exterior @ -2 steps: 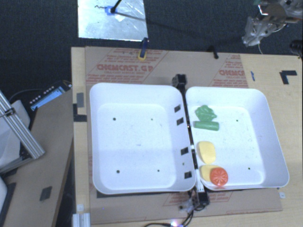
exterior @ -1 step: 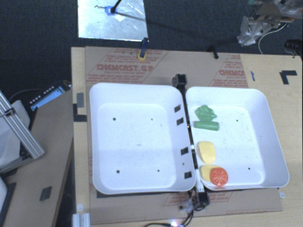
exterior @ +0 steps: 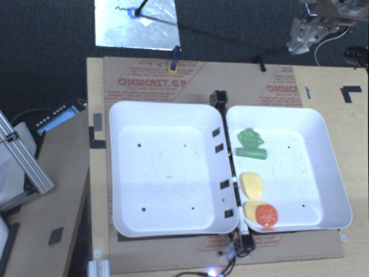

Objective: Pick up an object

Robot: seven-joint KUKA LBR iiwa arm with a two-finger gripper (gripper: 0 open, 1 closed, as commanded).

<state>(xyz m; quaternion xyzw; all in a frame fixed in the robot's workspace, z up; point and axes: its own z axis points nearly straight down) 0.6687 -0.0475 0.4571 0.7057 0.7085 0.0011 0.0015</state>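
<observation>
Both bins look like smooth moulded plastic with a soft sheen: the left bin (exterior: 167,172) and the right bin (exterior: 300,172) are white and slightly glossy along their rims. In the right bin, the green piece (exterior: 251,143) looks matt and rubbery, the yellow piece (exterior: 251,184) smooth and waxy, the orange-red piece (exterior: 266,215) faintly ribbed. The table (exterior: 196,79) top is matt tan board, like cardboard or fibreboard, printed with red lettering. Far left, a square sheet (exterior: 136,15) looks like shiny, wrinkled metal foil. The floor (exterior: 40,45) is dark, rough carpet.
</observation>
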